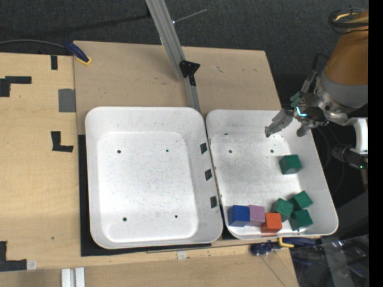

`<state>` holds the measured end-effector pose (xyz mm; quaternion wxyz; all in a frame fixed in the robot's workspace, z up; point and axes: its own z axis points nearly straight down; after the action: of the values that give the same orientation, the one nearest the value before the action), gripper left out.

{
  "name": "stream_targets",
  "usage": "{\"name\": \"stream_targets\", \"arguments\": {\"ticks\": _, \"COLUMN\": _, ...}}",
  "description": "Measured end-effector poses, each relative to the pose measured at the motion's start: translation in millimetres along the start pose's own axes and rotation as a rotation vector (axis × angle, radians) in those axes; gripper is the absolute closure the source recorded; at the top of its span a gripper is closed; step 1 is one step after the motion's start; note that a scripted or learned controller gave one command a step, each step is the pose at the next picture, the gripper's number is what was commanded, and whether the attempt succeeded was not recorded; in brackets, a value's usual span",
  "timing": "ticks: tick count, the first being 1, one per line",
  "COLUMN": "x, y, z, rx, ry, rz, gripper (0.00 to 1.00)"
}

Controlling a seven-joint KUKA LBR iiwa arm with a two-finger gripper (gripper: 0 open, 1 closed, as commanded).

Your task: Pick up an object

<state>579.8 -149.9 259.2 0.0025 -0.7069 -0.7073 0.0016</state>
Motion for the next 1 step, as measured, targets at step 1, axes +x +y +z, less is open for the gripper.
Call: {"name": "stream_targets", "arguments": {"ticks": 1, "x": 0.0, "y": 0.8, "z": -2.6, "rx": -0.005, "ry": -0.001, "rz": -0.001, "gripper": 0.00}}
